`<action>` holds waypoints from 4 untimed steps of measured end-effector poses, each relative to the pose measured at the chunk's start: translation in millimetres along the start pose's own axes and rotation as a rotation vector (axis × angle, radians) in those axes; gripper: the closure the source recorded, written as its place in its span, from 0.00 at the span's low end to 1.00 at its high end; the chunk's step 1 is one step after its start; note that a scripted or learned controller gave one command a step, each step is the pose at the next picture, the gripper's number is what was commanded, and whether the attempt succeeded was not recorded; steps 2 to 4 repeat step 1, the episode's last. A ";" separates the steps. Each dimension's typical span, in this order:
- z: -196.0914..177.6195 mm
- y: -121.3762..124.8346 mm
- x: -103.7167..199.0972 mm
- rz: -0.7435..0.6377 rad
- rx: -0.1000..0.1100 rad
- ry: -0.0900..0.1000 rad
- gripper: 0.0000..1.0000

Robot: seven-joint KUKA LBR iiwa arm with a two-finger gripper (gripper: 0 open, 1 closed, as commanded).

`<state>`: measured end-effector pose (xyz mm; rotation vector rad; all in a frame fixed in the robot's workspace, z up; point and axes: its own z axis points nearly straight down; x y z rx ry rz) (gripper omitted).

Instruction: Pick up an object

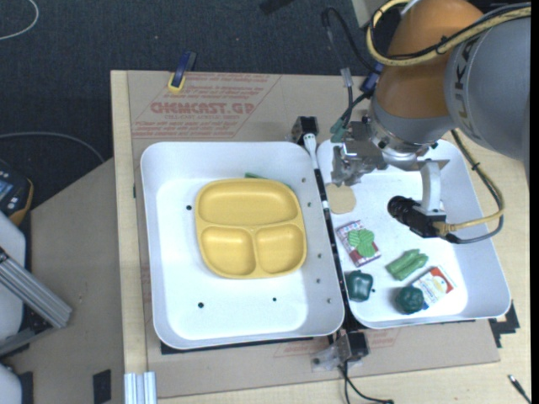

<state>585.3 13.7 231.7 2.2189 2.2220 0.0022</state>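
Dark speckled carpet (126, 23) — pale wooden bench (135, 310), brown printed cardboard sheet (210, 103) on top.

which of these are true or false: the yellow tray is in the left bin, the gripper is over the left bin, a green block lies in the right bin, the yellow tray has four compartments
1. The yellow tray is in the left bin. True.
2. The gripper is over the left bin. False: it is over the right bin, near its left wall.
3. A green block lies in the right bin. True.
4. The yellow tray has four compartments. False: it has three, one long and two smaller.
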 end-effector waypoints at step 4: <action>-1.8 2.4 -6.4 0.002 0.000 0.000 1.00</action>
